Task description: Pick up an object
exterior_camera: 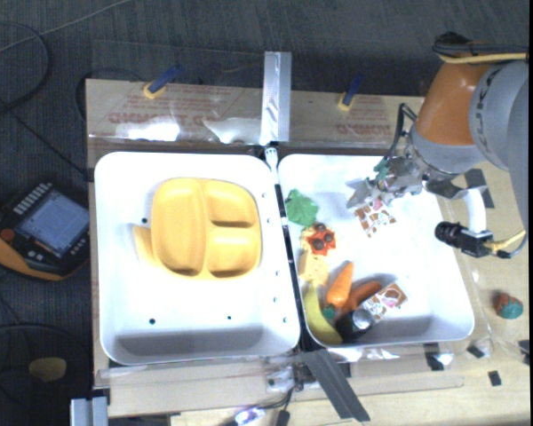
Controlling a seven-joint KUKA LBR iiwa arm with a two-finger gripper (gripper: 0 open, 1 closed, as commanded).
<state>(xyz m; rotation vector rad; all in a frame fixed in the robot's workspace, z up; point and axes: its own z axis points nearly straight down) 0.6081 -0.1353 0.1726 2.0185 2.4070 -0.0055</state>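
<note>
Hovering: gripper (376, 187) over right bin (426, 278), grip state cannot tell | below it: patterned packet (374, 216) | left bin (124, 318): yellow divided tray (204, 227)

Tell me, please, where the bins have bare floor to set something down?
Left bin: a strip in front of the yellow tray. Right bin: bare right half, beyond the carrot. Crowded: its near-left corner, banana included.

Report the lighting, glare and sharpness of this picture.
Camera view: even overhead light; both white bins nearly blown out, soft shadows under the yellow tray; glare on the plastic sheet behind; the gripper and small items look soft, fine detail lost.
</note>
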